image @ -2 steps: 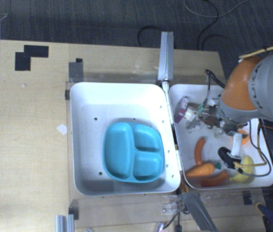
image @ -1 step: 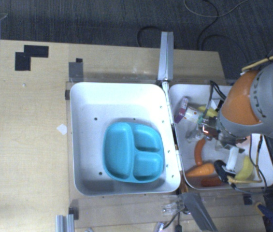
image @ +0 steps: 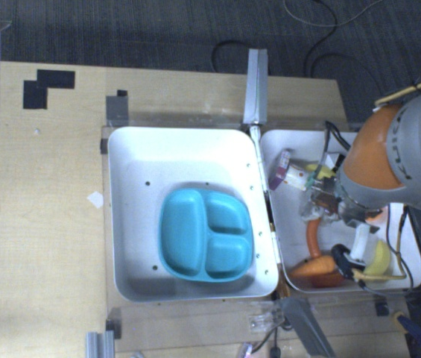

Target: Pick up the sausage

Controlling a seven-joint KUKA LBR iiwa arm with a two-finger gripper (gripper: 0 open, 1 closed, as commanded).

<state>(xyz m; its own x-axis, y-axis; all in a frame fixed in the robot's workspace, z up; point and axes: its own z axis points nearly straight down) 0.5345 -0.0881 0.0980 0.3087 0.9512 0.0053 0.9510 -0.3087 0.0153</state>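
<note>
1. Camera view, looking down at a slant: two shallow white bins sit side by side on the pale wooden counter [image: 46,222]. A metal rail [image: 256,88] runs up from the seam between them.
2. Left bin [image: 143,155]: holds a blue divided plate [image: 205,233], lying flat toward the near right part of the floor. Three compartments visible, one long one on the left and two smaller ones on the right.
3. Right bin [image: 292,144]: crowded. The arm [image: 396,151] comes in from the right, grey with an orange band, and covers much of the bin's middle and far right.
4. Claw [image: 325,203]: low inside the right bin, just above the upper end of the sausage. Whether the fingers are open or closed cannot be told; the wrist hardware blocks them.
5. Sausage [image: 313,239]: thin, reddish-orange, lying roughly upright in the picture in the near left part of the right bin. Contact between its top end and the claw cannot be made out.
6. Near the sausage's lower end: an orange carrot-like piece [image: 316,267] lying crosswise, with a dark red item [image: 328,280] beside it along the near wall.
7. A banana [image: 378,259] lies at the near right. A purple-and-white item [image: 281,170] rests at the far left corner.
8. Black cables [image: 322,10] loop on the dark floor beyond the counter.
</note>
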